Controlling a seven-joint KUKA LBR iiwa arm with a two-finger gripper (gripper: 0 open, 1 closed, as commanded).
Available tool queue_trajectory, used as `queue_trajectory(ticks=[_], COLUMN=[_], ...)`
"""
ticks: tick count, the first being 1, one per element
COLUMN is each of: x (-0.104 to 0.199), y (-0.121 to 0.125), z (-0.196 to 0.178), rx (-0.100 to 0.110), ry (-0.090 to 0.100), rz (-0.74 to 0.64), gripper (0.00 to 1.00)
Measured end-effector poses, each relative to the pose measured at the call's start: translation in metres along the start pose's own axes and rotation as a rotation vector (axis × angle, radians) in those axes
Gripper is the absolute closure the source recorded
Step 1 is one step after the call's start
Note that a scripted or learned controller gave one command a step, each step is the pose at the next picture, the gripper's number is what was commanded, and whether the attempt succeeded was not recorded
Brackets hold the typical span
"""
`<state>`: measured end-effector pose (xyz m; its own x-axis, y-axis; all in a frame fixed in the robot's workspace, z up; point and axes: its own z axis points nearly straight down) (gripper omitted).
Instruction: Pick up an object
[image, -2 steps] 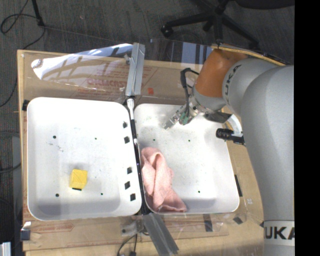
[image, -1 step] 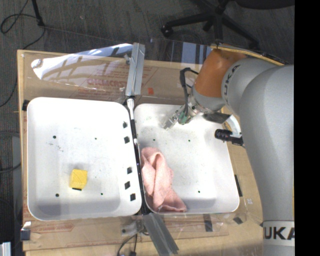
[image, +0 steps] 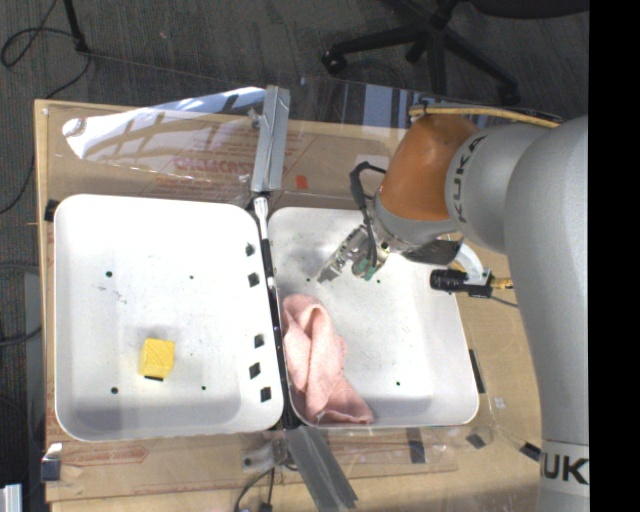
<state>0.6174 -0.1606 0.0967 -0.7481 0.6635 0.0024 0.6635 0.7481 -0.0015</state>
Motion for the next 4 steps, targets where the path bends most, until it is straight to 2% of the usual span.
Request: queue_trajectory(ticks=[1,2,4], x=[-0.025,-0.055,-0.061], y=[-0.008,-0.002,-0.009], z=[0.004,0.003,0.004], rx=[-0.002,-0.001,0.001], ry=[-0.004,-0.002,0.000], rz=[0.259,0.425,0.386], gripper=[1.00,1.00,1.00])
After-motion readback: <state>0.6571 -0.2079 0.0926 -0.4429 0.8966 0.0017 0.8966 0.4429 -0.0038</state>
